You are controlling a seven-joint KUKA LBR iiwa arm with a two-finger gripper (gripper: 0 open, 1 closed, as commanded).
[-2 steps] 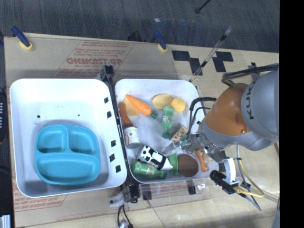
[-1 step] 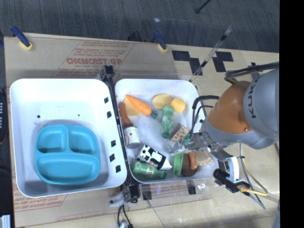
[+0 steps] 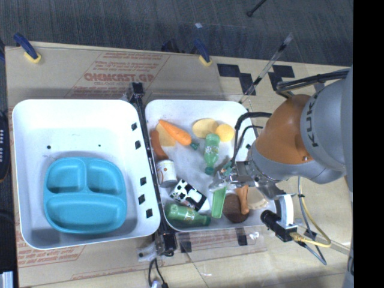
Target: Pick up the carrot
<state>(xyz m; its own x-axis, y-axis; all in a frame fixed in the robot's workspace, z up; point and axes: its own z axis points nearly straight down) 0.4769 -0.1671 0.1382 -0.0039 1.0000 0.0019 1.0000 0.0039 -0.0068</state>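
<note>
The carrot (image 3: 175, 133) lay in the right bin (image 3: 180, 108), upper left of its clutter. The pincer (image 3: 231, 174) hovered lower right; whether it was clenched, I could not tell.

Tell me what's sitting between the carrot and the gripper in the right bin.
In the camera view, a green bottle lies between the carrot and the gripper.

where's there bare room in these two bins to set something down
The left bin has bare floor behind the blue divided tray, up to its far wall, and a strip along its left wall. The right bin is crowded: the carrot, bottles, toys and the gripper fill it, leaving a thin bare strip along its far wall.
</note>
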